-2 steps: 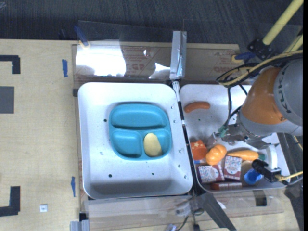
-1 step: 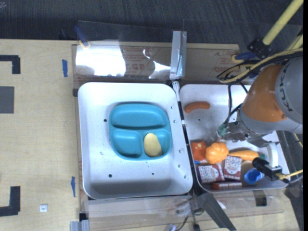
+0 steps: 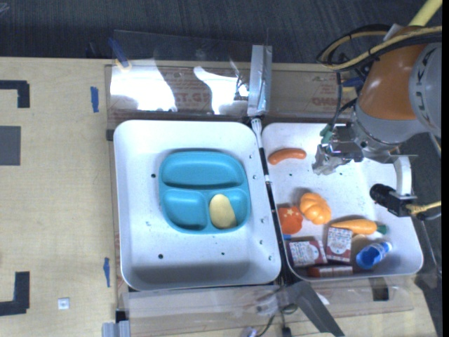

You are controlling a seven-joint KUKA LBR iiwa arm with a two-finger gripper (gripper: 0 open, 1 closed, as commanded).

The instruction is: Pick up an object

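gripper (image 3: 330, 159) low over right bin (image 3: 351, 133) | beside sausage (image 3: 287, 155)

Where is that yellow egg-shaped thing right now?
The yellow egg-shaped object lies in the lower right compartment of the blue divided plastic tray, inside the left white bin.

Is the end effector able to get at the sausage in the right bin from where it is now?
Probably yes. The end effector hangs just right of the sausage, which lies alone on bare bin floor with nothing over it.

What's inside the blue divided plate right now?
A yellow potato-like piece lies in the blue divided plate's lower right compartment; whatever is beneath it is covered.
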